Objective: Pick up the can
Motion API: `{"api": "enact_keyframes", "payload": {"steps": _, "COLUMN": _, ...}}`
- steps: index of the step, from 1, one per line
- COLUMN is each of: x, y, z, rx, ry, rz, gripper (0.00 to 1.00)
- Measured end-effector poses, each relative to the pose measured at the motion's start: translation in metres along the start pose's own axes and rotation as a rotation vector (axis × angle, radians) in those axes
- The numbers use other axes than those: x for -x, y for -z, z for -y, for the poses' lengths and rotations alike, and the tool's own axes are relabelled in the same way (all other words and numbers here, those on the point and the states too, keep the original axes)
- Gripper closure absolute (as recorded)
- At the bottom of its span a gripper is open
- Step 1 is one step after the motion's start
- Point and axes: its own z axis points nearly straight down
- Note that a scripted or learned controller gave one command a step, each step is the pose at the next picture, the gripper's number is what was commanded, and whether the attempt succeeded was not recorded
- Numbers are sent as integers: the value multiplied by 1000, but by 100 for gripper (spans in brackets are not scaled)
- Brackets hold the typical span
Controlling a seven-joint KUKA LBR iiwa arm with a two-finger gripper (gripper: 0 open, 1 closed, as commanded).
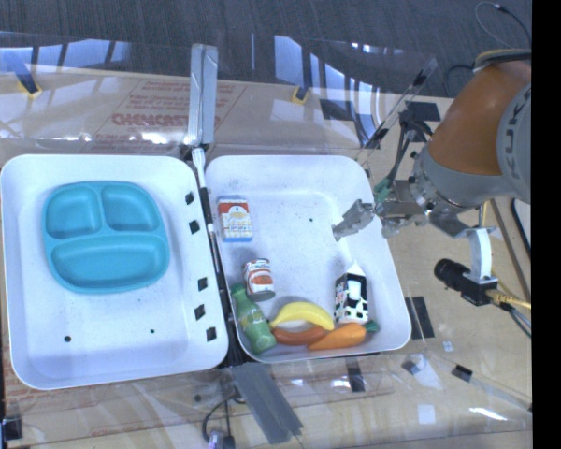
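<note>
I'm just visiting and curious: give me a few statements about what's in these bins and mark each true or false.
1. The blue plate lies in the left bin. True.
2. The can lies in the left bin. False: it is in the right bin, near the green bottle.
3. The gripper holds the can. False: it is apart from it, up and to the right.
4. A banana lies beside a carrot. True.

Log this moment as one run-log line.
phase: approach | gripper: over right bin, nothing seen held | can: lying untouched beside green bottle
</note>
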Motion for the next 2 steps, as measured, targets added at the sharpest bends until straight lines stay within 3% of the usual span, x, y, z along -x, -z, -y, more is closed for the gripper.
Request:
{"api": "enact_keyframes", "payload": {"steps": 1, "x": -61, "y": -64, "z": -67, "rx": -1, "ry": 24, "rz": 1, "gripper": 0}}
{"api": "enact_keyframes", "payload": {"steps": 2, "x": -98, "y": -140, "z": -37, "rx": 0, "ry": 178, "rz": 0, "gripper": 0}}
